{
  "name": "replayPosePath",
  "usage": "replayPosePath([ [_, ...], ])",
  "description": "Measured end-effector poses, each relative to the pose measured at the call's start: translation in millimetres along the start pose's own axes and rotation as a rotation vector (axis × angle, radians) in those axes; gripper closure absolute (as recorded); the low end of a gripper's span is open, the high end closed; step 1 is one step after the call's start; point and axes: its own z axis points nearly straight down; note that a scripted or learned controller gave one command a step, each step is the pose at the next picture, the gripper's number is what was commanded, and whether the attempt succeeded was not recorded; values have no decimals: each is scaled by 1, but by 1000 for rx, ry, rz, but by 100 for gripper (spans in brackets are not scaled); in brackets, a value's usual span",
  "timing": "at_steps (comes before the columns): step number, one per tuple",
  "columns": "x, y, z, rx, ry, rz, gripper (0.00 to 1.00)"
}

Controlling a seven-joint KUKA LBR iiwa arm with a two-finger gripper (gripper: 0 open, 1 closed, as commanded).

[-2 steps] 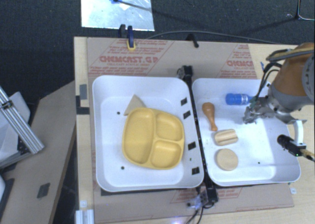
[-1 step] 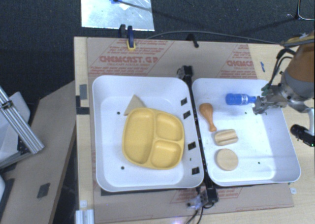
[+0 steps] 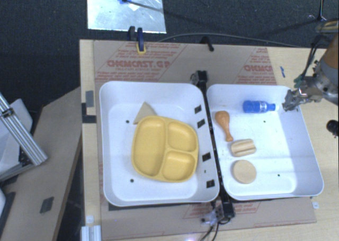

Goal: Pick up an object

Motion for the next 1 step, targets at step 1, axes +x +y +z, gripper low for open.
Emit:
replayPosePath([
  [1, 2, 8, -62, 1, 1, -2, 100],
])
